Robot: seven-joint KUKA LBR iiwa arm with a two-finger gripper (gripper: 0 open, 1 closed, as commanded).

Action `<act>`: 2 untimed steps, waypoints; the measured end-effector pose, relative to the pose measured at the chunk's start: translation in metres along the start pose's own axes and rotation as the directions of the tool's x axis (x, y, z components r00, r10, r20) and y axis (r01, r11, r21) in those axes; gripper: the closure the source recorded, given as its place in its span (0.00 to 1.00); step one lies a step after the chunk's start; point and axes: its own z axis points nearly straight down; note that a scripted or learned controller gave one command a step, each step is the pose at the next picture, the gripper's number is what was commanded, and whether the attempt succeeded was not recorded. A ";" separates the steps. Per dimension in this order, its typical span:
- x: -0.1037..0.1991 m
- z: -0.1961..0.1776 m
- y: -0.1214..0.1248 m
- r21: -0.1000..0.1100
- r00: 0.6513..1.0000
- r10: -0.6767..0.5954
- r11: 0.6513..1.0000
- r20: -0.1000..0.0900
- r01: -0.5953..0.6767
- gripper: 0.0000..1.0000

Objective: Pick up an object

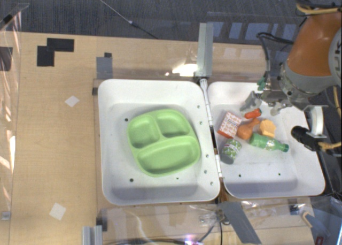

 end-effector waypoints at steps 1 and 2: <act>-0.052 0.121 -0.011 -0.009 0.988 0.153 0.988 0.002 -0.153 0.00; -0.018 0.128 0.071 -0.028 0.965 0.262 0.965 0.000 -0.262 0.00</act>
